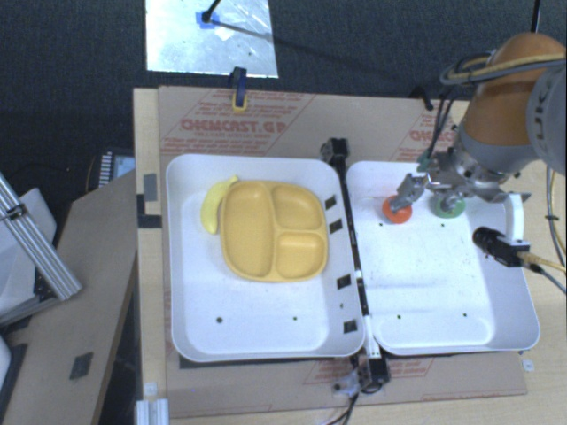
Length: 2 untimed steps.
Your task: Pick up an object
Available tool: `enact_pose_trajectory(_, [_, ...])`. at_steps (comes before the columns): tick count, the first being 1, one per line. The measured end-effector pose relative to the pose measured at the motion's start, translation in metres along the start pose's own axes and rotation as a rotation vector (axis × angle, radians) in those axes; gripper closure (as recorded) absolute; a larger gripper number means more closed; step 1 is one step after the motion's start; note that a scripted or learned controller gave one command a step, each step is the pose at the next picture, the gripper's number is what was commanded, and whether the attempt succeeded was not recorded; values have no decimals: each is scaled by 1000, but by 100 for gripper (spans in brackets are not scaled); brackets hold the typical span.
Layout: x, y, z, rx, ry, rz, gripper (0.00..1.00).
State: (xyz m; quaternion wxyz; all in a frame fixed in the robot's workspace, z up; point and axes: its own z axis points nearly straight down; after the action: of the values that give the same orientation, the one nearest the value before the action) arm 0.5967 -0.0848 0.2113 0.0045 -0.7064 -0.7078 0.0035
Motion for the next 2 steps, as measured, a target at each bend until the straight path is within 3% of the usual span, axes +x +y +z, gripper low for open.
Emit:
enact_pose_trajectory(1, [0,3,-7,-13,-1,-2,0])
enact_pose_trajectory(2, [-1,1,35,-9,-1,1,0])
